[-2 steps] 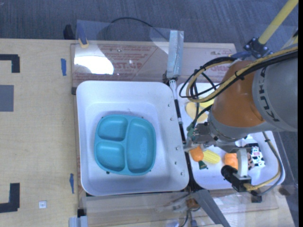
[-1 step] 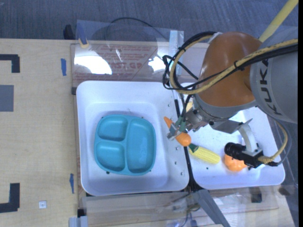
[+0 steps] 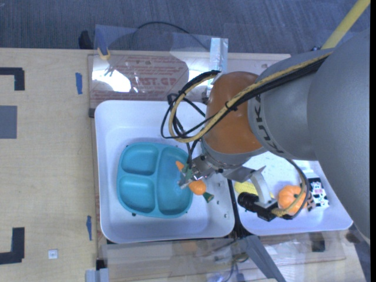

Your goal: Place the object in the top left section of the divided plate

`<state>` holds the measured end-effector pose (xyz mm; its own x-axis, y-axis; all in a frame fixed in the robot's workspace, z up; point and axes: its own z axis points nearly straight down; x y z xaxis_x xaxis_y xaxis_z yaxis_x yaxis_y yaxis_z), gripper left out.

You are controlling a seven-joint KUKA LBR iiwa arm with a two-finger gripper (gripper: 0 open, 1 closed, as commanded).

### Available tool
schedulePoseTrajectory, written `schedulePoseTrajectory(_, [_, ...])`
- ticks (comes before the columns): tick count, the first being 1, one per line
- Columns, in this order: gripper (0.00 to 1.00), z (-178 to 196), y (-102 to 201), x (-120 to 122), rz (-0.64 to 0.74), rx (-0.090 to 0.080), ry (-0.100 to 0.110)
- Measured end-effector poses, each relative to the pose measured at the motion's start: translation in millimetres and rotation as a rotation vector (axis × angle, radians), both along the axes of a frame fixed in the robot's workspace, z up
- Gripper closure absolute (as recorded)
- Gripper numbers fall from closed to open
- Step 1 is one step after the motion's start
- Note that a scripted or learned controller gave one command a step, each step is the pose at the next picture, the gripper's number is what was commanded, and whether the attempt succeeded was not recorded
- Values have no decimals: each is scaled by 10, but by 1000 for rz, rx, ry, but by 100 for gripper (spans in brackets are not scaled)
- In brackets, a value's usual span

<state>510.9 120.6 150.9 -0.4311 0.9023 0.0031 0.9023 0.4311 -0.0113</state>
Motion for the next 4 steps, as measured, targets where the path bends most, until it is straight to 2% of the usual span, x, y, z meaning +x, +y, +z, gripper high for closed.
schedulePoseTrajectory(1, [100, 352, -527, 616, 58, 1, -16])
schedulePoseTrajectory(2, [100, 408, -116, 515, -314, 1, -14])
schedulePoseTrajectory(3, [100, -58, 535, 1272, -493, -3, -8])
schedulePoseTrajectory(4, [100, -328, 687, 1149, -211, 8, -32])
